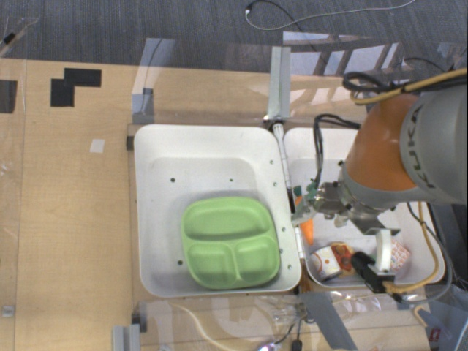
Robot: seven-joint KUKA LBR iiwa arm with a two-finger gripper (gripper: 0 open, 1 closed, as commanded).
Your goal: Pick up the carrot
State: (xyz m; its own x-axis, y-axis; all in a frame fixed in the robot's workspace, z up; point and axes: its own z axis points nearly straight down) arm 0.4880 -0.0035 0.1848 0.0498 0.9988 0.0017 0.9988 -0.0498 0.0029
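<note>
Arm (398, 152) over the right bin (431, 265), carrot (307, 230) at its left wall.

The carrot's visible orange end runs roughly top to bottom, just below the gripper (316, 199), whose state I cannot tell. Small packaged items (333, 258) lie nearby. The left bin (157, 196) holds a green divided tray (230, 241).

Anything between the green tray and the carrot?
Camera view: the raised rims where both white bins meet separate the green divided plastic tray from the orange carrot.
</note>
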